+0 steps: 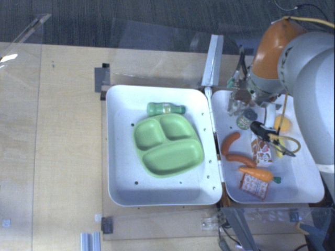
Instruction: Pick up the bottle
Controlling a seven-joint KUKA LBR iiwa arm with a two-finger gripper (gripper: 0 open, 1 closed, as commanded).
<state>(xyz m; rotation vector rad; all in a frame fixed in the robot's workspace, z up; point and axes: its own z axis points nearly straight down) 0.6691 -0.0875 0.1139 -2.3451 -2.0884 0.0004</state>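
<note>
Bottle not yet picked up; gripper low over the right bin.

The green bottle [165, 109] lies on its side in the left bin [118, 140], in the upper middle of the frame, just above the green three-compartment tray [167, 144] of smooth moulded plastic. The gripper [239, 106] hangs well apart from it, in the upper part of the right bin [314, 184], close above a small round greenish object [244, 121], possibly a jar or can. I cannot tell how the gripper is set, and nothing is visibly held. That bin also holds an orange sausage-shaped toy [230, 140], a toy carrot [257, 173] and a printed carton [253, 185]. By my judgement the whole pick remains: cross to the left bin, descend, grasp, lift.
</note>
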